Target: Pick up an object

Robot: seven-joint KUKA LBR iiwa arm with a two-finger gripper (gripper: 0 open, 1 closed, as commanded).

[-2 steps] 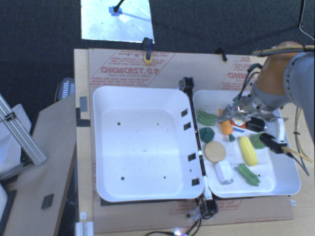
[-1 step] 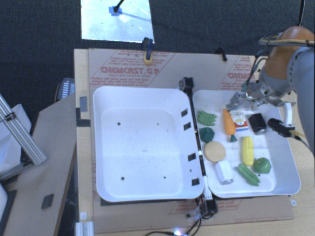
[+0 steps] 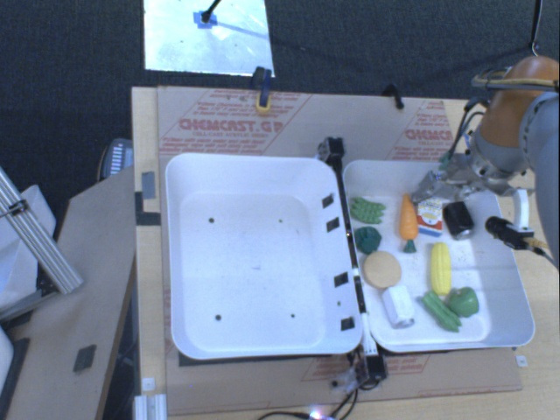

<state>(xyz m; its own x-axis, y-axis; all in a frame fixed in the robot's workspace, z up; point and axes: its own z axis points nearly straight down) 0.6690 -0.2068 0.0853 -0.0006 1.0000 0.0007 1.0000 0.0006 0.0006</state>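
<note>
The right bin holds several toy foods. Among them are a green pea pod, an orange carrot, a small white, red and blue carton, a yellow corn cob, a tan round disc, a white cylinder, a green pepper and a dark green lump. My gripper hangs over the bin's far right part, just above the carton and right of the carrot. A black part sits beside the carton. Nothing shows as held.
The left bin lies beside the right one, with black clips along the shared wall. A long green pod lies at the near edge of the right bin. Cardboard sits under both bins.
</note>
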